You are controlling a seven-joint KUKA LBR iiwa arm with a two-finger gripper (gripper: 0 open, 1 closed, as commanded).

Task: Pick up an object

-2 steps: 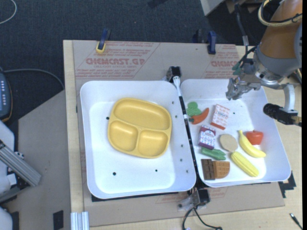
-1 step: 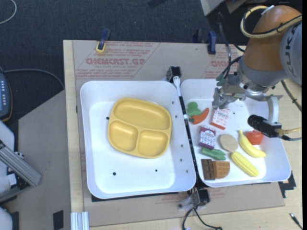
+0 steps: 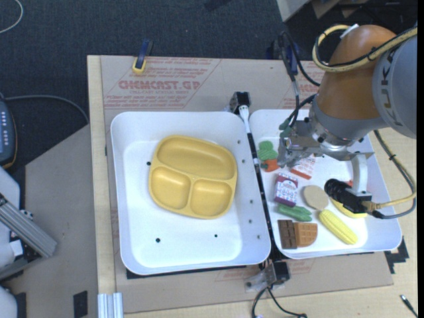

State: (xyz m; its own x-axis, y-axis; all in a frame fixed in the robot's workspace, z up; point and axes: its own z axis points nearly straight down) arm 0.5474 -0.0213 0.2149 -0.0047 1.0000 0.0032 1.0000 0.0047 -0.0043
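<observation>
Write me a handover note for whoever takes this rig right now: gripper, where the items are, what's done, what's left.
Gripper: low over the upper part of the right bin; whether it is open or shut can't be read from this view.
Items: toy corn cob, waffle, green pod, small purple packet and tan oval piece all lie in the right bin. The yellow divided plate sits in the left bin.
Done: nothing visibly lifted.
Left: grasp one object and raise it.

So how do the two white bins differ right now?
The left bin carries one big yellow divided plate, while the right bin carries many small toy foods, such as a corn cob and a green bean pod. The hand hangs over the right bin, not the left. Both are shallow and white.
</observation>
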